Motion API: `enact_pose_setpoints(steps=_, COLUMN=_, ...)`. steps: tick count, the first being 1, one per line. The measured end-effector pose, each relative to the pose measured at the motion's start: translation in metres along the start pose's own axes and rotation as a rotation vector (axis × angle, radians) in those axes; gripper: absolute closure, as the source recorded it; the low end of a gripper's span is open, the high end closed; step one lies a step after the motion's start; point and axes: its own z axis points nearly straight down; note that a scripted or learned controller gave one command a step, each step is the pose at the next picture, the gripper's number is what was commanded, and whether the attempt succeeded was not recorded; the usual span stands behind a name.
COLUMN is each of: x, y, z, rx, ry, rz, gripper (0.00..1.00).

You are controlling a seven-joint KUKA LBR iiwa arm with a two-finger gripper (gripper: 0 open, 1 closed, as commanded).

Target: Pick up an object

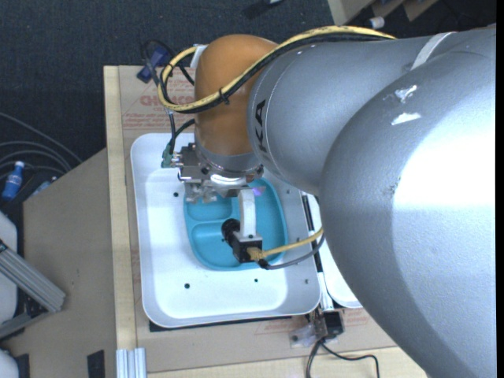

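Observation:
A blue plastic dish with two hollows lies in the middle of the left white bin. The arm reaches in from the right and hangs low over the bin. Its orange wrist band sits above the dish's far end, and the gripper is right at the dish's upper rim. The wrist hides the fingers and most of the dish's far part.
The big grey arm covers the right bin except for a sliver of its left rim. The bench's pale wooden edge runs along the left. Cables and a blue-capped item lie on the dark floor to the left.

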Motion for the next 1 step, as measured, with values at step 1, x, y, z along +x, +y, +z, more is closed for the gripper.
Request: enact_pose_setpoints(steps=1, x=-0.0010, y=0.0151, z=-0.0779, rx=-0.005, ry=0.001, rz=0.001, gripper=1.00)
